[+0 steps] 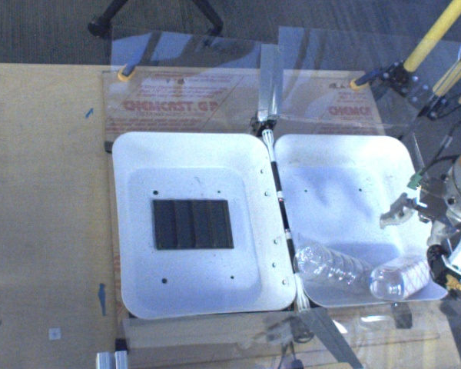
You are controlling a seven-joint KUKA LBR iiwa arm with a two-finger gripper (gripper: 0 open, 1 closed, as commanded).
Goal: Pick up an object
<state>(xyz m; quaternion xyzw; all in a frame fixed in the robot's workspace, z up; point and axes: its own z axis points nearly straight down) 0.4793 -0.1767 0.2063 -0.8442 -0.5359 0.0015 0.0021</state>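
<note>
The clear bottle [334,264] near the right bin's [346,156] front edge looks light, slippery and crushable, best pinched across its ribbed middle; gripper [403,210] state: cannot tell.

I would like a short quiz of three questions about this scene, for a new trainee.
1. True or false: the dark ribbed panel lies in the right bin.
2. Which bin holds the clear plastic bottle? A) left bin B) right bin C) neither
3. Fill in: the pincer is seen at the ____ edge of the right bin.

Key
1. False: it lies flat in the left bin.
2. B: the bottle lies on its side near that bin's front wall, beside a second clear bottle.
3. Right, where the arm comes in.
</note>
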